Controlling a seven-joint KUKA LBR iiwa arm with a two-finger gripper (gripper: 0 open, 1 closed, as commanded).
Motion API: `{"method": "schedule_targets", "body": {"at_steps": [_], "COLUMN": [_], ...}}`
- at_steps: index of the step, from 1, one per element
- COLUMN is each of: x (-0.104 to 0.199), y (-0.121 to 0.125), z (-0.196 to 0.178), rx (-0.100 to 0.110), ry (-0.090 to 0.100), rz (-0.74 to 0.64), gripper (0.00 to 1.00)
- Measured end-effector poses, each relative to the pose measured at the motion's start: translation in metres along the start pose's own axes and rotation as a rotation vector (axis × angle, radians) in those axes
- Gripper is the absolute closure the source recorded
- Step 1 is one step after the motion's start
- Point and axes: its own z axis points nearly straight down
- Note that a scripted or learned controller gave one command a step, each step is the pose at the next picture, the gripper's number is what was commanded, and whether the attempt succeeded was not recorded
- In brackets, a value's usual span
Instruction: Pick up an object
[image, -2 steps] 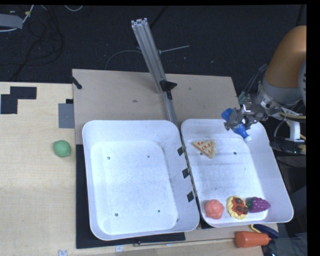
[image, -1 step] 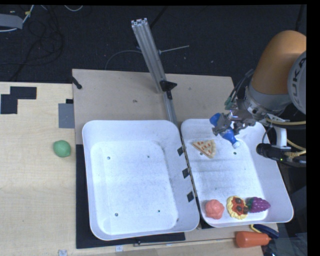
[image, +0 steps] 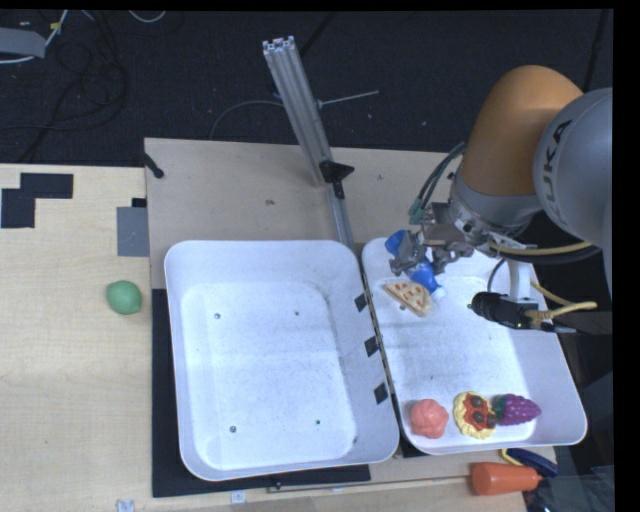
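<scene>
Lying outside on the bench, a green ball (image: 124, 297) is out of the task; the left bin (image: 190, 262) bears nothing to take. Over the right bin's (image: 560, 385) far corner the gripper (image: 420, 255) hangs low above a waffle piece (image: 407, 295) and a blue object (image: 425, 277), probably the target; whether it is apart or together I cannot tell.

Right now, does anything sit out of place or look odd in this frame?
Two things lie outside the bins: a green ball on the bench left of the left bin, and an orange carrot-like toy below the right bin. Nothing looks spilled or damaged.
</scene>
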Motion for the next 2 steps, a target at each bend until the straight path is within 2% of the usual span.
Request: {"method": "schedule_targets", "body": {"at_steps": [1, 2], "x": [0.057, 0.102], "y": [-0.007, -0.017], "z": [-0.006, 0.005], "rx": [0.000, 0.000], "ry": [0.000, -0.001], "rz": [-0.001, 0.000], "gripper": [1.00, 1.00]}}
